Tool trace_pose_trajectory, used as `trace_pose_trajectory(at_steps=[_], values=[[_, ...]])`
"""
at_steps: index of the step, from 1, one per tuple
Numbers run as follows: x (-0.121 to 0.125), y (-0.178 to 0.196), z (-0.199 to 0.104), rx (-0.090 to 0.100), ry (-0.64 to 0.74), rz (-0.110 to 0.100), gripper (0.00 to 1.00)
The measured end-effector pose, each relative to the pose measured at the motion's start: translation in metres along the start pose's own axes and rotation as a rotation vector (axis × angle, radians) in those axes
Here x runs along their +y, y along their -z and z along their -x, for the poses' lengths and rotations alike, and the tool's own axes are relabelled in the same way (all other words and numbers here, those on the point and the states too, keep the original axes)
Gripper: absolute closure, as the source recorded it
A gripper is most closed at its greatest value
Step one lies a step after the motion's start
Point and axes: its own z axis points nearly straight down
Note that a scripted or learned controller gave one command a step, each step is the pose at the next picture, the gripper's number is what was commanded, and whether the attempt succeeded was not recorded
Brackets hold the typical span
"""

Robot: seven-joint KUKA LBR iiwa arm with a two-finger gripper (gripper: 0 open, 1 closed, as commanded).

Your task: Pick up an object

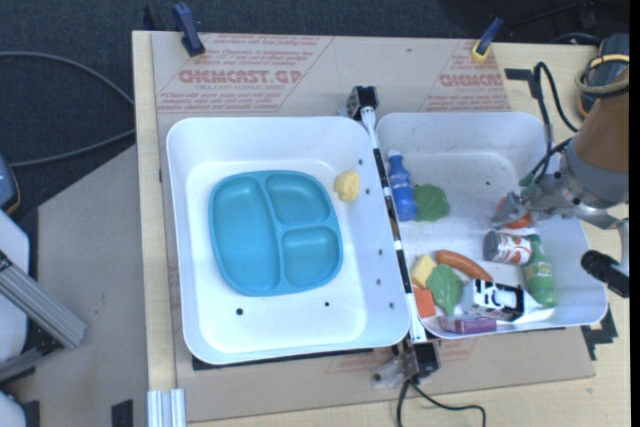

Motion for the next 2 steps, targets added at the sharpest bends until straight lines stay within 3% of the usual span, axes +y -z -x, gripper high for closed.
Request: trace_pose_trajectory(at_steps=[1,2], values=[[0.08,-0.012,-0.065,0.001,0.003,0.004,1.0],[0.095,0.086,-0.147,0.0,0.003,0.001,1.0]])
